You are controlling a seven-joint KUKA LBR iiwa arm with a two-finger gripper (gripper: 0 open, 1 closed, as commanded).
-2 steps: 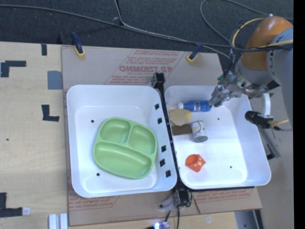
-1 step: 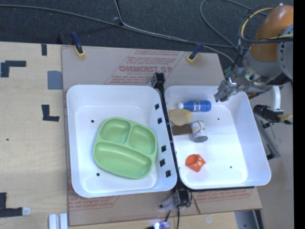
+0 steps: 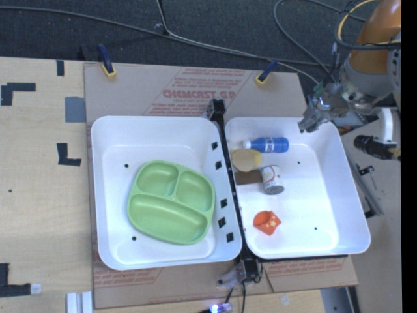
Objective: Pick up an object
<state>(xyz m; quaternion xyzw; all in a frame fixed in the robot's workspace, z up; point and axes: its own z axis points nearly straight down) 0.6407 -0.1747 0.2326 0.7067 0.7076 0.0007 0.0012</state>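
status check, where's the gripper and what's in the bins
Gripper above right bin's far right corner, nothing visibly held. Blue bottle, can, orange piece lie there. Green divided plate in left bin.

Cardboard sheet [image 3: 195, 90] under bins, held by two blue-yellow clamps [image 3: 106, 62]; black cables [image 3: 195, 41] cross dark floor behind.

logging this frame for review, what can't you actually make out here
- Gripper, camera view: small and blurred at the right bin's far corner; finger state unclear.
- Arm: cut off by the right edge above the orange band.
- Brown object: partly under the tan round item and beside the can; identity unclear.
- Can and blue bottle: labels too small to read.
- Orange object: too small to identify.
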